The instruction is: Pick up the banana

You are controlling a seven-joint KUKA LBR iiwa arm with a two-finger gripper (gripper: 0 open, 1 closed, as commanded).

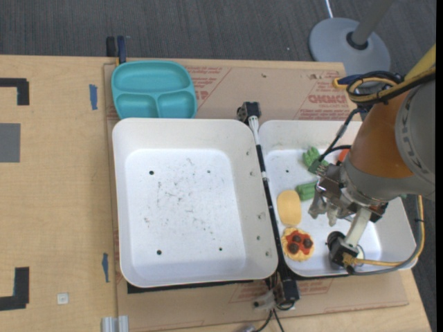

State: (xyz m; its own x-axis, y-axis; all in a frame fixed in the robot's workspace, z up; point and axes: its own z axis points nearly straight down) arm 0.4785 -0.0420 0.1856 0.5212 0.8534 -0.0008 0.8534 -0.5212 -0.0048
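Hangs low over the right bin (287,152), end effector (327,211) pointing down near the bin's middle. Cannot tell how far open it is, nor whether anything sits in it; wrist and cabling mask the tip.

Takes the pale yellow rounded piece as the banana (289,207), though shape reads more oval than curved, so only a likely match. Lies flat on the floor of the right bin, near the wall shared with the left bin (187,199). Sits just beside the end effector, toward the view's left, apart from it and not under it.

To do the reach well: shift toward that dividing wall until centred over the yellow piece, turn to close across its narrow width, then descend straight. Needs care with neighbours: a green piece (305,189) close above it in the view, a round red-dotted toy (298,243) close below. Risks clipping the wall, being so near.
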